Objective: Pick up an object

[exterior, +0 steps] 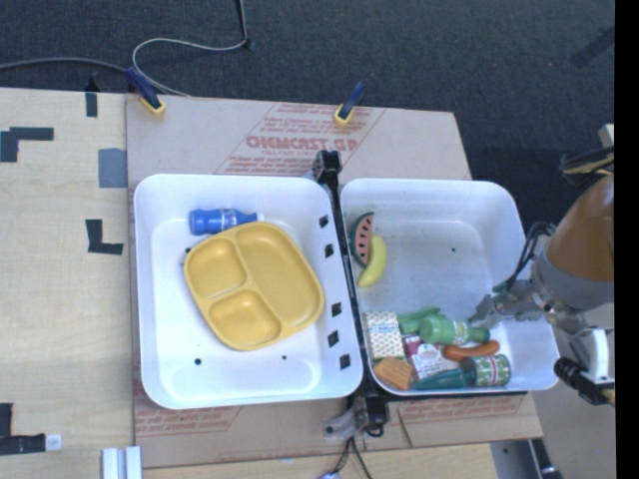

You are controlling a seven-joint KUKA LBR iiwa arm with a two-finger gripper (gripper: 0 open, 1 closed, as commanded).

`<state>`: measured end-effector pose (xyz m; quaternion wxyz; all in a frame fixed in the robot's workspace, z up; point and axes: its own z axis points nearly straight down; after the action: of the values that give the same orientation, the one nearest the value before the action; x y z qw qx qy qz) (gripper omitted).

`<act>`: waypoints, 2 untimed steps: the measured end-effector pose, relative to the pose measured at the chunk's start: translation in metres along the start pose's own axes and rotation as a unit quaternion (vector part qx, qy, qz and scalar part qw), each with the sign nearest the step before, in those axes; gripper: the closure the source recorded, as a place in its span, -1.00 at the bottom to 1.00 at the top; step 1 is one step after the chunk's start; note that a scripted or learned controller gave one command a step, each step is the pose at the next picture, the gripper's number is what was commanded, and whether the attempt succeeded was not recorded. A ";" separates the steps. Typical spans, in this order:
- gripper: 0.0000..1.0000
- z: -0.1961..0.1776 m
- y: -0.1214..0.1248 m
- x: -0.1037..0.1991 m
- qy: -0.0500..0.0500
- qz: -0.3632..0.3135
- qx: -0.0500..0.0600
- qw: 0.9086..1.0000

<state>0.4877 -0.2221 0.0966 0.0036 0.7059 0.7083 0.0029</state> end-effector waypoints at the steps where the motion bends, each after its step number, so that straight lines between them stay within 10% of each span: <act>1: 1.00 -0.140 0.007 0.085 0.000 0.001 0.004 1.000; 2: -1.00 -0.139 0.006 0.085 0.000 0.001 0.005 1.000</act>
<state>0.4925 -0.1374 0.2360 0.0000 0.7065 0.7077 0.0000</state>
